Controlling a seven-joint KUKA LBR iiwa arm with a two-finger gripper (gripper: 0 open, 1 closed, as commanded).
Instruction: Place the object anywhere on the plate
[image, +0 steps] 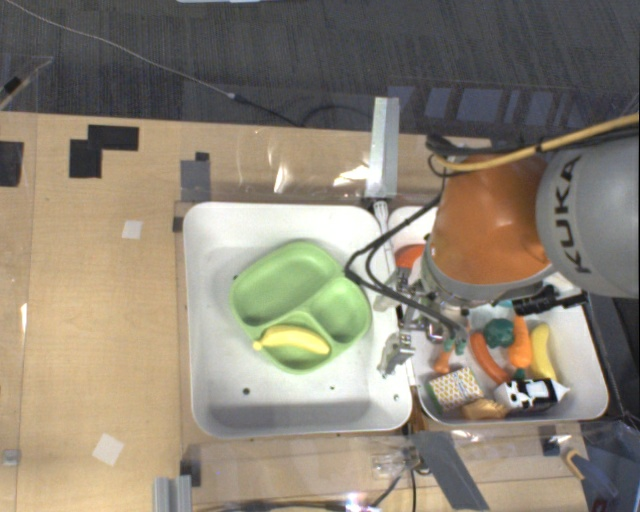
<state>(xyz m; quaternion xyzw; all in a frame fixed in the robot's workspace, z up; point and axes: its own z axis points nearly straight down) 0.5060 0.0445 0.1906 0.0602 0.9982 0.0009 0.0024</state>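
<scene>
I'm seeing the claw (392, 355) hanging over the rim between the two bins, but I cannot tell how it is set. A banana (292, 343) is lying in the near compartment of the green plate (300, 275) in the left bin (215, 400). Toy foods are crowding the right bin (590, 395).

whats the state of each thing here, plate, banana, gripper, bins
green plate: flat in the left bin, upright
banana: lying in the plate's front compartment
gripper: over the left bin's right edge, apart from the banana
left bin: holds the plate
right bin: holds a pile of toy food
</scene>
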